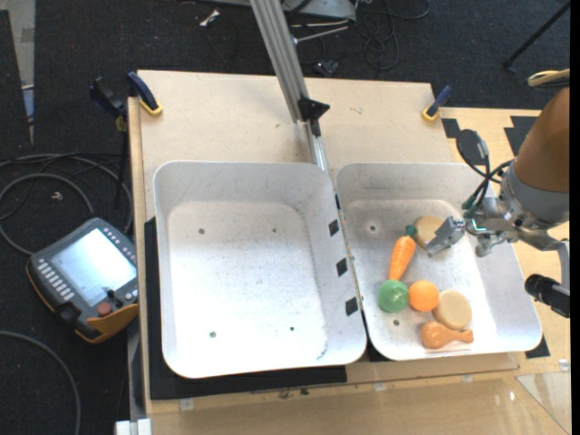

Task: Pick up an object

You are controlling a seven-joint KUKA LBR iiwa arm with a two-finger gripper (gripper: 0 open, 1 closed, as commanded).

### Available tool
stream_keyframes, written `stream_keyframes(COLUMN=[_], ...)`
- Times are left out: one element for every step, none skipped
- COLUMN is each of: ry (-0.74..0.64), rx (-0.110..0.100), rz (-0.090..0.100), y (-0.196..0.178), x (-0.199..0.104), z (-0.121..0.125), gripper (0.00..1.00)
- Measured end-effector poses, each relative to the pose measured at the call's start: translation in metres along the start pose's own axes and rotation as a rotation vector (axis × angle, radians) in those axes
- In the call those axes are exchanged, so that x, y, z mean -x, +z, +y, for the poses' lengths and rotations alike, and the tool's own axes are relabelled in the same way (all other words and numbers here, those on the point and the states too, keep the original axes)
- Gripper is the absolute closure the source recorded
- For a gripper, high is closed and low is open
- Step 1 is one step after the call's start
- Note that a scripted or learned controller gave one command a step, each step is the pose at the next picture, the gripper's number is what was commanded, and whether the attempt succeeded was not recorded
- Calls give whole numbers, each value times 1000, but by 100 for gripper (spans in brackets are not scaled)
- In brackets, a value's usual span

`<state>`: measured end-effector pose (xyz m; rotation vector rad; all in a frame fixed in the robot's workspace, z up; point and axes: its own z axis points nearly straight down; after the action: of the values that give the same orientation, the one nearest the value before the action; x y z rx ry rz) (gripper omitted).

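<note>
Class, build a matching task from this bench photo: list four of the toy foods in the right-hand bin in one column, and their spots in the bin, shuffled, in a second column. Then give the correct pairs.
Things:
1. carrot
2. green ball
3. orange ball
4. pear

Places:
A. nearest the bin's front edge
B. between the green ball and the tan disc
C. closest to the divider between the bins
D. upright-slanted, just above the green ball

Pairs: 1-D, 2-C, 3-B, 4-A
</note>
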<state>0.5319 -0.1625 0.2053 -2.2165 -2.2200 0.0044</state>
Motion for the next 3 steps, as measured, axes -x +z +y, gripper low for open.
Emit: stream_keyframes(ry=[1, 3, 3], rx=[5, 0, 0], rz=[-1, -1, 0], y=[-2, 50, 104], x=[0, 6, 6], z=[1, 8, 7], gripper=[0, 0, 0])
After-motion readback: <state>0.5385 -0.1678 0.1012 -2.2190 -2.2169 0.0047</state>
